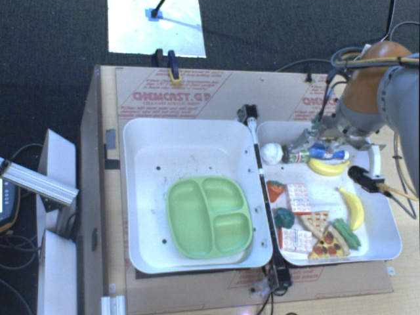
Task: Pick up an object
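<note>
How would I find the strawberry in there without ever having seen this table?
Look in the right bin, along its left wall near the green plate. The strawberry lies just below the white ball; it is the one small red thing with a green top.

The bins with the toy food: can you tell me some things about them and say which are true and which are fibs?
1. The green divided plastic plate lies in the left white bin. True.
2. Two yellow toy bananas lie in the right white bin. True.
3. The toy pizza slice sits on the green plate. False: it lies in the right bin.
4. The white ball lies at the right bin's near edge. False: it sits near the far left corner.
</note>
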`<state>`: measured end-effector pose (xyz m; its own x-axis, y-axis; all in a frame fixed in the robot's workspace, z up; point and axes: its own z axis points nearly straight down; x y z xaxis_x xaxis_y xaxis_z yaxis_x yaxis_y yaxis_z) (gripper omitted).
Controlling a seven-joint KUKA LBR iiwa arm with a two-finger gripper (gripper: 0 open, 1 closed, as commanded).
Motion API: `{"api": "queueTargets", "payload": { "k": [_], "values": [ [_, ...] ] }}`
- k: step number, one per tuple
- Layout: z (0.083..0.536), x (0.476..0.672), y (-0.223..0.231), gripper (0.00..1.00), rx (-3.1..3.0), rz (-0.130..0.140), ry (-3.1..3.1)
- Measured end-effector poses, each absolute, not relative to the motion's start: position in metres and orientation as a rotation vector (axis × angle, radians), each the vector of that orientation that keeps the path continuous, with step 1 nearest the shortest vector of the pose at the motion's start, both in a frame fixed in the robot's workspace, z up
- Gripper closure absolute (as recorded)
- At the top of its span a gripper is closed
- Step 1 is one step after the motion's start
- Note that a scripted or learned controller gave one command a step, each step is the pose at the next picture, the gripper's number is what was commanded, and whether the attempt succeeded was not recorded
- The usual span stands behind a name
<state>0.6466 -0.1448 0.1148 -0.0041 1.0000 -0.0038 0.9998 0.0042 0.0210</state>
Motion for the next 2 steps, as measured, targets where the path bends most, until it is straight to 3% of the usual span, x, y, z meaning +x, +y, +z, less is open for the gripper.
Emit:
{"api": "queueTargets", "payload": {
  "k": [2],
  "values": [
    [0.1065, 0.6396, -0.1410, 0.00, 2.209, 0.017, 2.214]
  ]
}}
